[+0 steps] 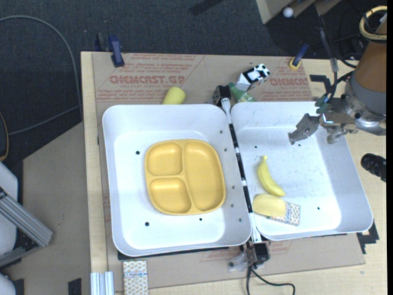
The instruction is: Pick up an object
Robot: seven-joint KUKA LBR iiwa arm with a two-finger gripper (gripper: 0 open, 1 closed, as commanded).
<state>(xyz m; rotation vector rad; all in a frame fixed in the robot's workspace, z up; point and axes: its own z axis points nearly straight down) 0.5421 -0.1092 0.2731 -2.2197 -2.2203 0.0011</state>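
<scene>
Banana lying in right bin, near that bin's left wall, tilted slightly from upright in the view. Just below, touching or nearly touching its lower end, a pale yellow block with a small patterned packet against its right side. End effector hanging over the upper right part of the same bin, well apart from the banana, with two dark fingers spread apart and nothing between them. Left bin carrying a yellow divided plate with three compartments. Beyond the bins, on the counter, a small yellow object and a black-and-white toy.
</scene>
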